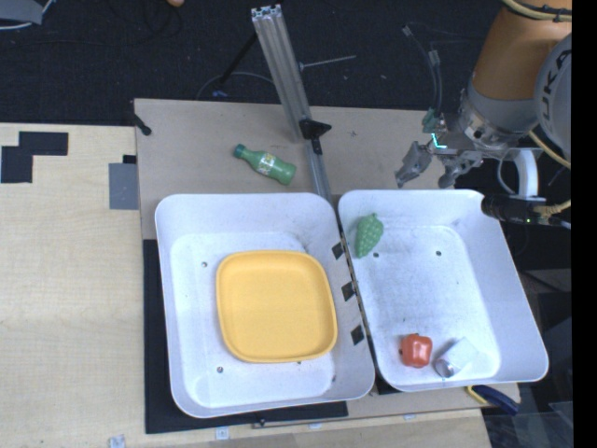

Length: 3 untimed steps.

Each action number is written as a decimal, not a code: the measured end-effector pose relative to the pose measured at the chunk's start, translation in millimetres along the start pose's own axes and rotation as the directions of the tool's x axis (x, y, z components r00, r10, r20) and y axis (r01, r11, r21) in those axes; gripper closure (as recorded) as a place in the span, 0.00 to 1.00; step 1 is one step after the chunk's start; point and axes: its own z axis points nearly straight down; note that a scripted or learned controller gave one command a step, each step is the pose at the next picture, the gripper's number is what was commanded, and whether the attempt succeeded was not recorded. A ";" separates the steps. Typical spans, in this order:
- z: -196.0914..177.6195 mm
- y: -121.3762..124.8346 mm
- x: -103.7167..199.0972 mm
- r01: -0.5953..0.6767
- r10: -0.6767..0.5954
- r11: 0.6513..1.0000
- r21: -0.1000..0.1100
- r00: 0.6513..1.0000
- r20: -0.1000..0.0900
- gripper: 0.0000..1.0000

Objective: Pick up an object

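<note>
Hovering above the far rim of the right-hand shallow white bin (485, 278), the two-finger gripper (438, 168) holds nothing, and its jaws look spread, the grey prongs splayed apart with no object between them.

Three candidates lie nearer the camera than the jaws. Closest is the small green knobbly plastic piece (368, 233), a little toward the bins' divider from the fingers and leaning against that inner wall. Much farther from the jaws, in the near corner of the same bin, sit a small red rounded object (416, 349) and, just beside it, a small grey metallic item (447, 363) (too blurred to name).

To do the step well, I judge the green piece the most direct target, but its place against the wall leaves little room for one finger. The jaws should be turned so they close parallel to the divider and come down centred on the piece. The red object stands clearer of any wall, though its grey neighbour may get nudged.

The yellow square plastic plate (276, 305) in the left-hand white bin (177, 241) and the green plastic bottle (265, 163) on the bench beyond are awkward, being flat or far across from the jaws.
</note>
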 end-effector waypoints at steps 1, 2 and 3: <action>0.1 0.0 0.0 0.000 0.000 1.000 0.000 1.000 0.000 0.00; 45.9 -3.2 6.7 -0.001 0.001 1.000 0.003 1.000 0.000 0.00; 104.8 -12.2 6.3 0.000 0.000 1.000 0.004 1.000 0.000 0.00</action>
